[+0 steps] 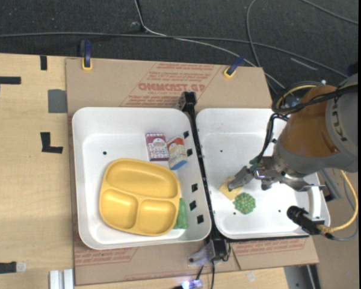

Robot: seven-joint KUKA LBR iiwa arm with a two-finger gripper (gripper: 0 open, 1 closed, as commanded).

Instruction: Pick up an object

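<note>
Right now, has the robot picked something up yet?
Not that I can see. Done: the arm has reached into the right bin, and the gripper sits low over it. In hand: it is right by a pale yellow piece and a green ball, but neither looks lifted. Left: grab one and raise it. The yellow tray lies in the left bin.

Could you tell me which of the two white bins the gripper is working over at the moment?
The right bin, the one with the green ball. The gripper sits over it; the left bin has the yellow tray.
</note>
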